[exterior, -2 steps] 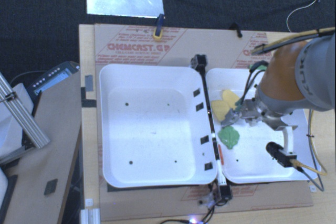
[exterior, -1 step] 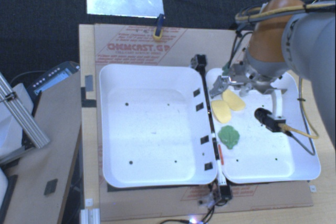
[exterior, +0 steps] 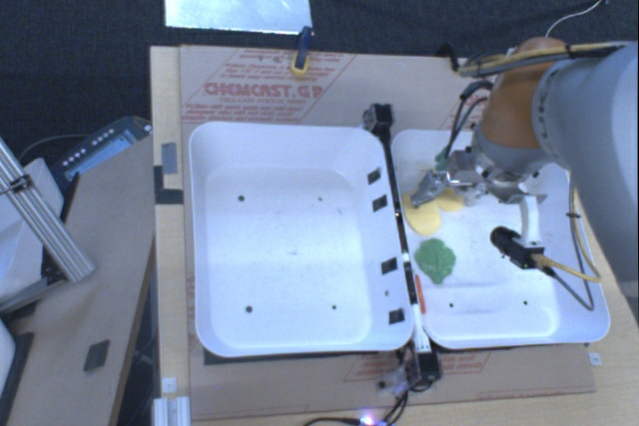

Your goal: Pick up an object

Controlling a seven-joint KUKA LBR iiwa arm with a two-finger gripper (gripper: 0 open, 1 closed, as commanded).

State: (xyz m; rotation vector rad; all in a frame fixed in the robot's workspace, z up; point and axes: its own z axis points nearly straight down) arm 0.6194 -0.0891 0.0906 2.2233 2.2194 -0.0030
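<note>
Two yellow pieces lie in the right bin (exterior: 519, 309) near its left wall: a rounded one (exterior: 424, 218) and a second (exterior: 450, 203) just behind it. A green leafy object (exterior: 435, 258) rests a little nearer the front. My gripper (exterior: 431, 187) hangs low over the yellow pieces, its metal fingers pointing left toward the bin's left wall. The fingertips sit right at the yellow pieces, and I cannot see whether anything is between them.
The left bin (exterior: 290, 234) stands beside the right one, with black clips (exterior: 379, 205) along the shared rim. A black cable plug (exterior: 507, 244) and yellow cable dangle from the arm over the right bin. A yellow-and-blue item (exterior: 301, 57) lies at the bench's back.
</note>
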